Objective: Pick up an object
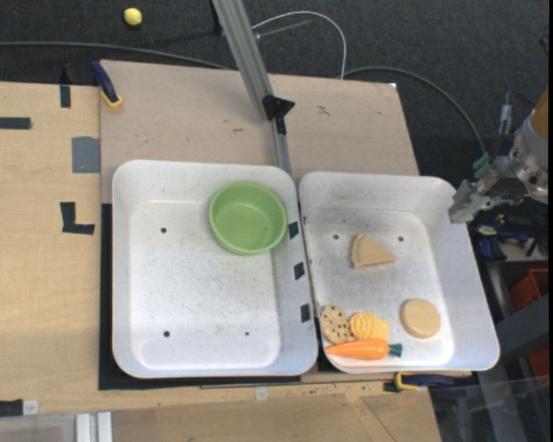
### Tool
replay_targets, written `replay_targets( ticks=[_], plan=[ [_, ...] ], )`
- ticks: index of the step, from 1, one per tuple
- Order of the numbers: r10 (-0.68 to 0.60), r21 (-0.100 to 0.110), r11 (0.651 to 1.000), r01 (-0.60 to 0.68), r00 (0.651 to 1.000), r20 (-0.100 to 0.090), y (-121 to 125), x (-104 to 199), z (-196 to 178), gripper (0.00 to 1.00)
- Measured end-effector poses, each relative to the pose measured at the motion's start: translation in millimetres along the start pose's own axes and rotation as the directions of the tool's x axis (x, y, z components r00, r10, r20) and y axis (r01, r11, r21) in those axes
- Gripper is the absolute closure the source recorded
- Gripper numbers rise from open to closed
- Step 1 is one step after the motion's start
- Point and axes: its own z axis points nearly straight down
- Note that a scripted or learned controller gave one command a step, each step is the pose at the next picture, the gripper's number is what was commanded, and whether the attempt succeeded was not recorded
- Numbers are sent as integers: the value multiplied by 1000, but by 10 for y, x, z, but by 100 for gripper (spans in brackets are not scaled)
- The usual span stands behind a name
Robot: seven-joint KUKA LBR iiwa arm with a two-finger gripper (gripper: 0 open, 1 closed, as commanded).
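From the overhead camera I see the claw [467, 203] at the right rim of the right bin [442, 191]; I cannot tell its state. The wedge-shaped piece [371, 251] lies in this bin, left of the claw and apart from it. A green bowl [248, 216] sits in the left bin [138, 274].

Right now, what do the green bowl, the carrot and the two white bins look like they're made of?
The green bowl looks like plastic: one even lime colour, smooth with a soft sheen. The carrot seems a plastic toy, judging by its flat orange body and teal stub, though rubber is possible. The left bin and right bin look like moulded white plastic, with rounded rims and a matte surface peppered with dark scuffs.
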Motion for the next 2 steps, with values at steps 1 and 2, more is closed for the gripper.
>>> replay_targets(
  ticks=[1, 2],
  plan=[
    [1, 4, 1000, -1, 1000, -2, 9, 4, -248, 100],
    [-3, 8, 1000, 3, 1000, -3, 208, 534, -117, 100]
  ],
)
